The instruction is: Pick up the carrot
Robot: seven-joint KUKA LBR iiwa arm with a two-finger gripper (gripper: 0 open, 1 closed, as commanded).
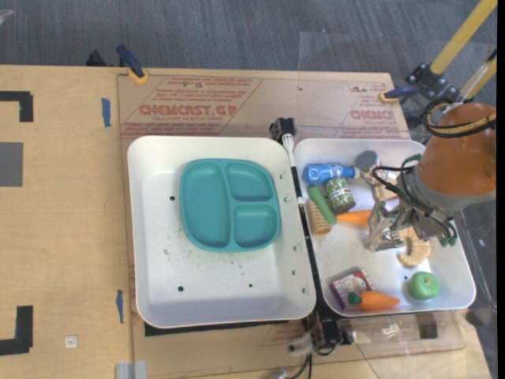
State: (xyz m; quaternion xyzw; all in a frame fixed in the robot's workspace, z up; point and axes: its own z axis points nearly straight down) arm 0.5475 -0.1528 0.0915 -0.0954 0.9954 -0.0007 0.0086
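At the near edge of the right bin we see a carrot lying beside a small packet, with a green apple to its right. The gripper hangs above the bin's middle, touching neither; we cannot tell its state. The left bin holds a teal plate.

I see a matt teal plastic plate, glossy white bins, bare metal tool, cardboard-like counter.
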